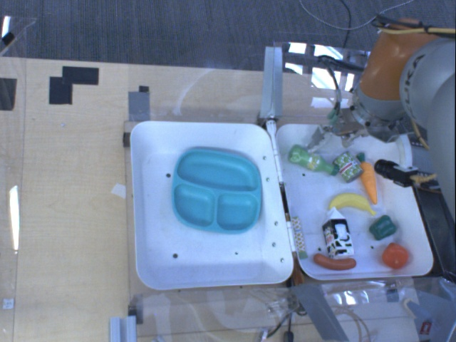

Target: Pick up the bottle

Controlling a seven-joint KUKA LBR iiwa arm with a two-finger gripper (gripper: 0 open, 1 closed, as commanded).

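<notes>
The green plastic bottle point(312, 159) lies on its side in the shallow white right bin point(420, 219). The 2-finger gripper point(336, 128) hovers just above it, fingers spread, pinching nothing.

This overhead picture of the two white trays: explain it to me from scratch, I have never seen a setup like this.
One camera, fixed above a wooden bench, looks down at a slant. The grey machine with the orange band at the right is a robot arm; its hand hangs over the far part of the right bin, just above a green bottle, which lies flat in the bin, not held. Whether the hand is open or shut I cannot tell. That bin also holds a small green can, a carrot, a banana, a black and white carton, a sausage, a green pepper and a tomato. The left bin holds a blue divided plate.
</notes>
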